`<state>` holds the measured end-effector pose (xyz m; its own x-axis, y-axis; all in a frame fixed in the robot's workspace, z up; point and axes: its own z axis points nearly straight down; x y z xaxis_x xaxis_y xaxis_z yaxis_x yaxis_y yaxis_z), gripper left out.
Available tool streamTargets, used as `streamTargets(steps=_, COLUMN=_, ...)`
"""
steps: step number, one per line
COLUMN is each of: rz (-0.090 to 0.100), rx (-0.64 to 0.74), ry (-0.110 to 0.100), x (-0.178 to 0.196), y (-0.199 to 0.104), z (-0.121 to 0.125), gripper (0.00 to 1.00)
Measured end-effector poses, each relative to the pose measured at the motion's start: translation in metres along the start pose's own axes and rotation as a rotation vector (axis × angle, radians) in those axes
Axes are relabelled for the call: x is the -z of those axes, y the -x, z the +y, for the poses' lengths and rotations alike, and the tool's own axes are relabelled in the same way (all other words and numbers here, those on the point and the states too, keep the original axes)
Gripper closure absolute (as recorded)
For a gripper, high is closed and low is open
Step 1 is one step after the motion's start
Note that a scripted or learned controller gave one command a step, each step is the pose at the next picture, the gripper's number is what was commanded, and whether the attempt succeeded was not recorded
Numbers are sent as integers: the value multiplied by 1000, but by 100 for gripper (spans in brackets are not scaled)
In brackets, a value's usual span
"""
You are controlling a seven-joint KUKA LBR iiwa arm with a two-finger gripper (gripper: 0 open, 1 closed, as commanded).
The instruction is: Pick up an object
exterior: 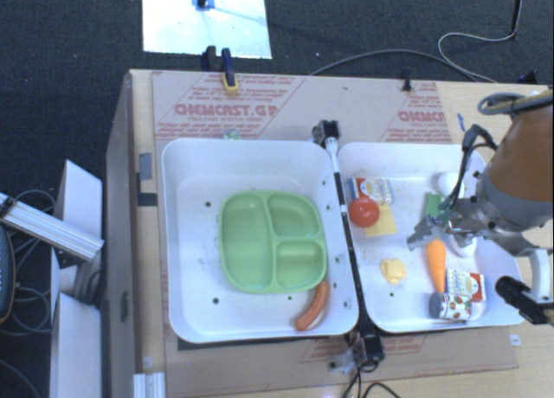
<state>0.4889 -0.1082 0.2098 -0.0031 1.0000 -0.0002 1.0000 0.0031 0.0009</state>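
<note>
Nearest the viewer, at the front edge of the right shallow white plastic bin [407, 323], lies a small printed carton with a red and white label [456, 295], boxy and smooth-faced, with the tapered orange plastic carrot [436, 265] just beside it and a lumpy pale yellow toy food piece [392, 270] a little to its left. In the left white bin [173, 215] a curved orange-brown toy sausage [312, 306] rests against the front corner of a glossy green three-compartment plate [273, 240]. Further back, a round red toy tomato [364, 212] sits on a flat yellow slice [381, 223], with a second printed carton [372, 189] behind it. The pincer [441, 223] hangs just above the carrot's blunt end; whether its fingers are parted or closed cannot be told, and nothing is seen held. Risk assessment: the carrot is slick and tapered, so a closing grip may squeeze it out sideways; the adjacent carton could be struck or dragged. The brown cardboard-covered counter [260, 102] lies beyond.
</note>
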Motion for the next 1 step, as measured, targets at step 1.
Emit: streamTargets(steps=1, rz=-3, rx=-3, ry=8, x=-122, y=32, z=3, gripper=0)
